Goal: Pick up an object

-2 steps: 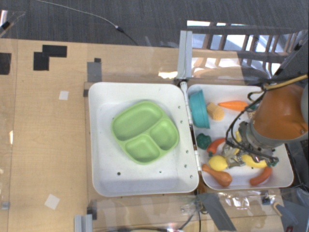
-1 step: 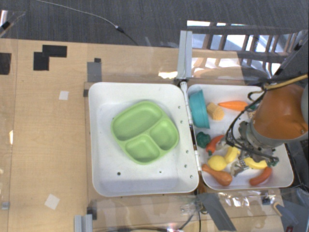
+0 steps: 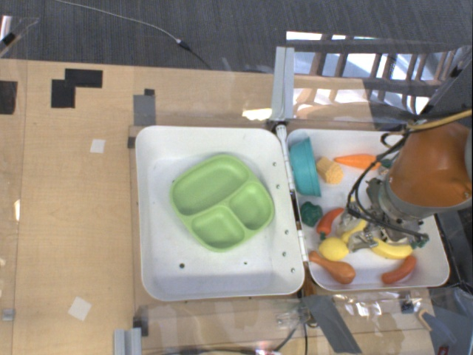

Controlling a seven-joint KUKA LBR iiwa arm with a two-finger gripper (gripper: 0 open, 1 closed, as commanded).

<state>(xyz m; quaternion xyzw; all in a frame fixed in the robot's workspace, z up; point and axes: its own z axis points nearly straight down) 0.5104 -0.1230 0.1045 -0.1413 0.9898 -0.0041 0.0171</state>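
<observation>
In the right bin (image 3: 442,272), the pincer (image 3: 373,237) is positioned low over a cluster of toy foods, below the grey wrist and the orange band (image 3: 432,170) of the arm. Whether the pincer is released or clenched cannot be told, as it is largely covered by the wrist.

A yellow banana (image 3: 390,251) is located directly at the pincer, at roughly 4 o'clock from it, and contact between the two cannot be confirmed. A yellow lemon (image 3: 334,248) is seen at 8 o'clock, just beside the pincer. A red pepper (image 3: 329,220) lies at 10 o'clock, with a dark green vegetable (image 3: 311,213) beyond it. An orange-brown piece (image 3: 334,268) and a red sausage (image 3: 399,270) are placed along the bin's lower wall, at 7 and 5 o'clock. A carrot (image 3: 356,160), a yellow corn piece (image 3: 331,171) and a teal bowl (image 3: 304,166), tilted on edge, are found at 11 to 12 o'clock.

In the left bin (image 3: 159,272), a green divided plate (image 3: 222,200) is seated near the centre. Both bins are carried by the wooden tabletop (image 3: 66,220).
</observation>
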